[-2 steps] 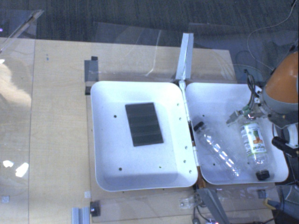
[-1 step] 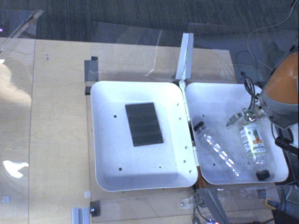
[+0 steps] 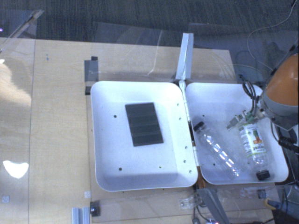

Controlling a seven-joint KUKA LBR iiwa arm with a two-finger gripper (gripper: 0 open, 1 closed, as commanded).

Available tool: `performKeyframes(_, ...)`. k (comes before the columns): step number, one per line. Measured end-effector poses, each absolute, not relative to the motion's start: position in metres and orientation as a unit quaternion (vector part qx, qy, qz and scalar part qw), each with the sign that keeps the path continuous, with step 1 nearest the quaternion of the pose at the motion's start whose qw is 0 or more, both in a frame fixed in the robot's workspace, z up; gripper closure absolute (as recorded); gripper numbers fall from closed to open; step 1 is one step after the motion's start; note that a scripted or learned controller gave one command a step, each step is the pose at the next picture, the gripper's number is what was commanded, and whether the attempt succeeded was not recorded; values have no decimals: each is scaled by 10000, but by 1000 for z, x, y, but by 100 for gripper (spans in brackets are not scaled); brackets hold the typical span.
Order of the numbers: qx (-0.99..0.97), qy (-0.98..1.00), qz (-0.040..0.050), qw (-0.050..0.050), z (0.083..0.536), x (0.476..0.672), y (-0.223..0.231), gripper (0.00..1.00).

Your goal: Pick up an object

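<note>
Here the gripper [image 3: 244, 119] sits low in the right bin [image 3: 210, 94], touching the top of a labelled bottle [image 3: 252, 145], beside a clear bottle [image 3: 218, 151]; grip state unclear; dark pad [image 3: 144, 123] in left bin [image 3: 105, 139].

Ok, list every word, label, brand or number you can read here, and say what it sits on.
No text here can be read.
Labelled bottle in the right bin: white label with orange and green patches, its print too small and blurred to read.
Clear bottle: no label.
Dark pad in the left bin: no markings.

Grey arm [image 3: 279, 105], orange band [image 3: 284, 80]
</note>
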State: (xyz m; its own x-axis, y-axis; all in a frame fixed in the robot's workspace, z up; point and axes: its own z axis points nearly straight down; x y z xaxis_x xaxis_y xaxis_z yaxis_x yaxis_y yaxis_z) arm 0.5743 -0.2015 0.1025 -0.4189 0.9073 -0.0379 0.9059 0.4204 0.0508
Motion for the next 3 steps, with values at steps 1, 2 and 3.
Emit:
performKeyframes(1,4568,8887,104,378,106,565,-201,0)
performKeyframes(2,4120,9110,37,162,94,578,-204,0)
performKeyframes(3,4118,9108,78,290,110,586,-201,100)
